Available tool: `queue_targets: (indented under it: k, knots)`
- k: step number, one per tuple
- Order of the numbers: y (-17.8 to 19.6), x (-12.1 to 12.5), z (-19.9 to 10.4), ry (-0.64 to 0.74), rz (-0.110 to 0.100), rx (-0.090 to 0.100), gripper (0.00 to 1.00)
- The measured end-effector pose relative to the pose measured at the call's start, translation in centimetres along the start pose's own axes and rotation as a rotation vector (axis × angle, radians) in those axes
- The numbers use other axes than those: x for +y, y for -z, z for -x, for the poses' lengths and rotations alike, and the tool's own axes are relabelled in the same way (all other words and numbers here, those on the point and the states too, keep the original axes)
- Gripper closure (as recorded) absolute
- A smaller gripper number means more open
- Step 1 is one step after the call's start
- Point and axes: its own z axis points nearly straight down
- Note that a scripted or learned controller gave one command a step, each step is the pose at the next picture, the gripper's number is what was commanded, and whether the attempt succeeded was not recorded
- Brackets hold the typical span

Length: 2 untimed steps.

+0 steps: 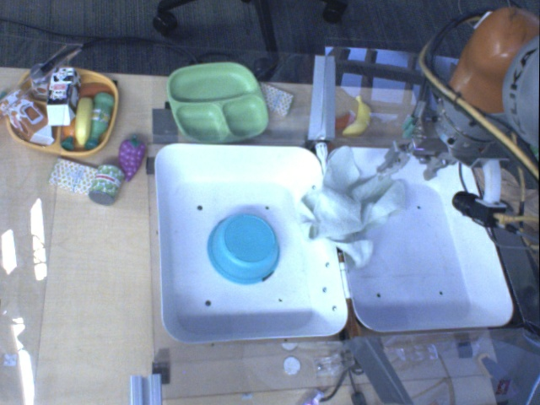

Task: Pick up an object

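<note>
Clearly crumpled, the pale grey cloth [353,202] drapes across both bins' divide.

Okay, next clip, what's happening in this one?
A KUKA arm reaches in from the right over two white bins. Its gripper sits at the far edge of the right bin, just beside a crumpled white cloth that drapes across the divide between the bins. Whether it has hold of the cloth isn't clear. A blue bowl sits untouched in the left bin.
</note>
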Motion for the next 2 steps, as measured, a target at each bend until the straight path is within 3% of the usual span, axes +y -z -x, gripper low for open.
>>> queue_targets:
  k: [1,2]
  knots:
    - [-11.6,-1.4,-1.4,0.039,0.005,0.000,0.00]
    - [-11.8,-5.9,-1.9,0.100,0.001,0.000,0.00]
